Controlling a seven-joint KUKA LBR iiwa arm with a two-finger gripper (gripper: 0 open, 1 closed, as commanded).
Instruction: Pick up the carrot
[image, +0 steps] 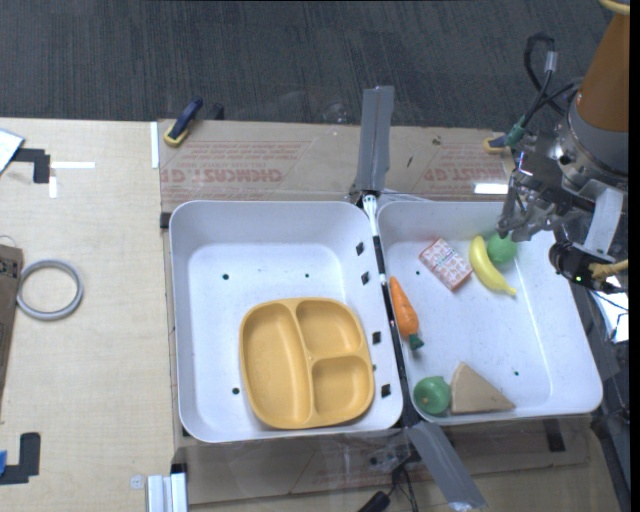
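Observation:
The carrot (404, 308) is orange with a green stem end and lies along the left wall of the right bin (560, 350), pointing toward the front. My gripper (521, 224) hangs over the back right part of that bin, above a banana (489, 265) and a green round item (502, 249). It is well to the right of the carrot and farther back. Nothing shows between its fingers.
The right bin also holds a pink patterned block (445, 263), a green apple (432, 394) and a tan wedge (479, 391) at the front. A yellow divided plate (306, 362) lies in the left bin (200, 300). A tape roll (45, 289) rests on the bench at left.

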